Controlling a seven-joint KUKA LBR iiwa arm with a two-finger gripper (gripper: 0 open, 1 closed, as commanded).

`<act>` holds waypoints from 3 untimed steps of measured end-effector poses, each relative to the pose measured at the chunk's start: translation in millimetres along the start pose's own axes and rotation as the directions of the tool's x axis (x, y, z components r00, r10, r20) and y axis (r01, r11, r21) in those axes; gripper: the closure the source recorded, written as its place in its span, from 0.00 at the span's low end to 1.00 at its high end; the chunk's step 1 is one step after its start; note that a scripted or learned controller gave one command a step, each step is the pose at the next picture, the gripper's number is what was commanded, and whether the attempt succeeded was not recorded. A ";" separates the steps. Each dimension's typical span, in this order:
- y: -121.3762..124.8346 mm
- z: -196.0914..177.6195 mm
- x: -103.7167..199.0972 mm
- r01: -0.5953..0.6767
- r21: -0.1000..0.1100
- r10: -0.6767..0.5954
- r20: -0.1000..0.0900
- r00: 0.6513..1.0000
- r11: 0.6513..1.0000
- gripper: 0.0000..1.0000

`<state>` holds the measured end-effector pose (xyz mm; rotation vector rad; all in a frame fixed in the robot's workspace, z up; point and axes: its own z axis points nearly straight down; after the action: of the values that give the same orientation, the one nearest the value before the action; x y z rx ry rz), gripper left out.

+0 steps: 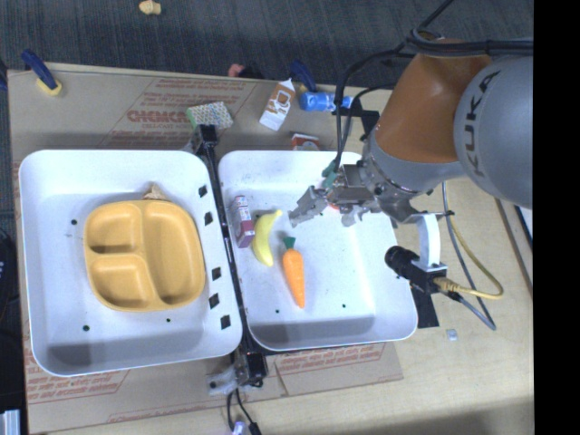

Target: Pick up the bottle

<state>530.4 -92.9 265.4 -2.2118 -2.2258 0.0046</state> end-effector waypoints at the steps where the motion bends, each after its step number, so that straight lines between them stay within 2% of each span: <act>1: 0.2 -10.1 0.3 0.005 0.003 -0.005 0.000 1.000 1.000 1.00; 2: -53.6 85.6 -18.3 0.431 0.000 -0.431 0.000 0.902 0.902 1.00; 3: -54.4 11.5 -94.5 0.300 -0.003 -0.300 0.002 0.954 0.954 1.00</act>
<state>476.6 -187.8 254.2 -1.8503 -2.5383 0.0023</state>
